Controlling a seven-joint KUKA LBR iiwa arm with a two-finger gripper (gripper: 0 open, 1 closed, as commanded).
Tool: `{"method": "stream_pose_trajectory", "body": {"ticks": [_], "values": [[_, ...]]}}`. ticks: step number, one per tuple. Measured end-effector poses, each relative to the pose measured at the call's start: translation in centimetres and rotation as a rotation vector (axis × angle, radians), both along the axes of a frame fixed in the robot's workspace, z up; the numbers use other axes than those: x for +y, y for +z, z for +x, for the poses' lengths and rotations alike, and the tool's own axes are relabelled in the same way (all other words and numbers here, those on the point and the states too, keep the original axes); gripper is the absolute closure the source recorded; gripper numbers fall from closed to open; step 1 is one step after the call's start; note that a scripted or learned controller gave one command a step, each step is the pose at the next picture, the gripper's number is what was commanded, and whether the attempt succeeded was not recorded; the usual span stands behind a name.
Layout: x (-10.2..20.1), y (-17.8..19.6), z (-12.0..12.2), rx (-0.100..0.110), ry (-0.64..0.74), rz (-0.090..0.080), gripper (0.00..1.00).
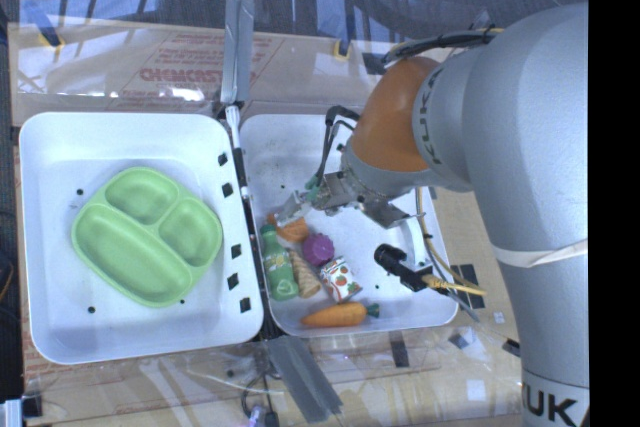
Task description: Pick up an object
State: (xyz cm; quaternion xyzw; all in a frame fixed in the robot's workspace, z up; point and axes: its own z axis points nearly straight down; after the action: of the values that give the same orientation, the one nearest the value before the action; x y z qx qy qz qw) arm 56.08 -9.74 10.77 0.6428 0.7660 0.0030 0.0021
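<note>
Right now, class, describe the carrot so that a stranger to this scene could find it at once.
Start at the right-hand white bin, the one crowded with small toys. Along its near edge lies the carrot, on its side. It alone is long, orange and tapered, with a green tip, below the purple ball.

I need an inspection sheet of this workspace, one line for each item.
Surface: two white bins side by side, left bin, right bin.
Job's things: carrot, green bottle, purple ball, small printed can, all in right bin.
Clutter: green divided plate in left bin.
Grippers: gripper low over the right bin's pile.
Cables: black cable along the wrist.
Surroundings: cardboard sheet behind the bins.
</note>
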Motion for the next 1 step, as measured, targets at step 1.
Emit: {"method": "stream_pose_trajectory", "body": {"ticks": [1], "values": [[-0.14, -1.52, -1.46, 0.008, 0.121, -0.003, 0.00]]}}
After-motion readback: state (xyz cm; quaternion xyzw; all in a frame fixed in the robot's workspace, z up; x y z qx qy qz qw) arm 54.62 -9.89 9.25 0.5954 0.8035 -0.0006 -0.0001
